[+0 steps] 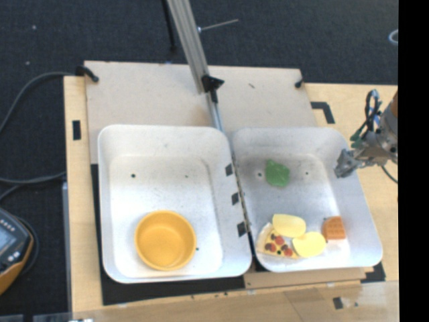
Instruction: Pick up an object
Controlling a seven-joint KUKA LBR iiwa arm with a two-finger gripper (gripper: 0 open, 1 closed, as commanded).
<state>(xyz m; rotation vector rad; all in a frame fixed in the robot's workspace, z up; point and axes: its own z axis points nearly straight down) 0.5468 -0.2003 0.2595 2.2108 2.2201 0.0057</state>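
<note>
The right bin (348,200) holds a green lumpy object (277,174) near its back middle. An orange block (334,229) lies toward its front right. Two pale yellow pieces (289,225) (309,245) rest on a pizza-like slice (273,244) at the front. A yellow bowl (165,239) sits in the left bin (117,146), front centre. My gripper (345,163) hangs at the right bin's right rim, well right of the green object, with nothing seen between its fingers.
A slanted metal pole (191,42) runs from the top down to the gap between the bins. A black cable (27,92) lies at the left. A device (10,243) sits at the lower left edge.
</note>
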